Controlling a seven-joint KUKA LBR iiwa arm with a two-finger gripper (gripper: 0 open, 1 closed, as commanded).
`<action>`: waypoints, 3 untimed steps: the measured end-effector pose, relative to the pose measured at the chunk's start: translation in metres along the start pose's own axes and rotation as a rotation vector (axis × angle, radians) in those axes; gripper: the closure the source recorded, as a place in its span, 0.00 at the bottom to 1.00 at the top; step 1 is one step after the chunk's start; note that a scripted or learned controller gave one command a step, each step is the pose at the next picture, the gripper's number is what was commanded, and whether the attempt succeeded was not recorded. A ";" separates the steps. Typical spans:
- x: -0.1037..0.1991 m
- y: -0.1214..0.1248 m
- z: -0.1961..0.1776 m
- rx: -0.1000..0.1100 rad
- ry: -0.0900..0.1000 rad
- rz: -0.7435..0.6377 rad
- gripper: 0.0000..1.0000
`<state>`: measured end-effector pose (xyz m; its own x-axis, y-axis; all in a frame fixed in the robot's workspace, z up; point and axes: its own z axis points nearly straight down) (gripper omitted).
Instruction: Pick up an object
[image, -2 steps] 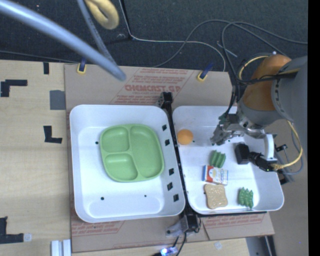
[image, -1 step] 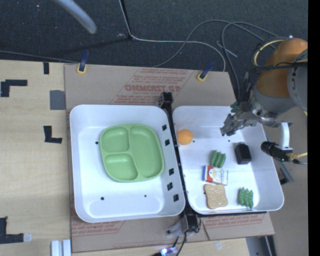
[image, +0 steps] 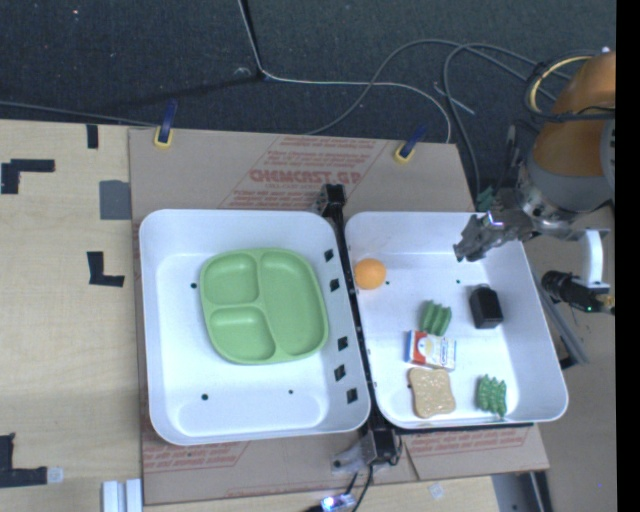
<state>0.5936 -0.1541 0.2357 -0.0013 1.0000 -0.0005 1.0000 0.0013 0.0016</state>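
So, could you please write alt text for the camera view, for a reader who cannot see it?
A grey robot arm's gripper hovers over the upper right of the right bin, which holds an orange ball, a black block, two green toys, a small packet and a bread slice. The left bin holds a green divided plate.

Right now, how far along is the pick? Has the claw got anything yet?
Nothing looks picked yet. The claw sits over the right bin's upper right corner with nothing visible between its fingers. The orange ball, black block, green pepper, carton, toast and green piece all lie in that bin. Descent, grasp and lift remain.
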 end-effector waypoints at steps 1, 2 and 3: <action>0.000 0.000 -0.013 0.001 0.000 0.000 1.00; 0.050 -0.003 0.001 0.004 0.001 -0.002 1.00; 0.107 -0.016 -0.003 0.003 0.002 -0.005 1.00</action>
<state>0.5779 -0.0476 0.2390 -0.0060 1.0000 0.0012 1.0000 0.0060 -0.0016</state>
